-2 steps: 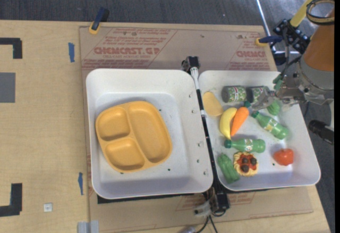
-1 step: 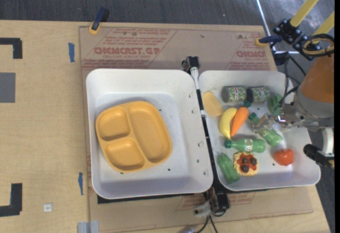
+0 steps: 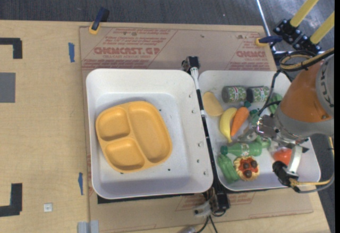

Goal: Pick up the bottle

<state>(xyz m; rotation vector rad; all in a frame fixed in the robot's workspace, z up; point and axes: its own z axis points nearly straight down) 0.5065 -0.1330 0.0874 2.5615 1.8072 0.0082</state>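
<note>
Two bottles lie in the right bin (image 3: 212, 78). A dark bottle (image 3: 245, 93) with a green label rests on its side near the bin's far wall. A green bottle (image 3: 242, 149) lies on its side near the middle, pointing left. My gripper (image 3: 259, 131) hangs low over the bin, just above the green bottle's right end and beside the carrot (image 3: 239, 119). The arm's orange band (image 3: 305, 100) and wrist hide the right part of the bin. Nothing is visibly held.
A banana (image 3: 227, 123), a beige chip (image 3: 213, 103), a green pepper (image 3: 227, 167), a pizza slice (image 3: 247, 167) and a red item (image 3: 282, 155) crowd the right bin. The left bin (image 3: 106, 80) holds a yellow divided plate (image 3: 133, 135).
</note>
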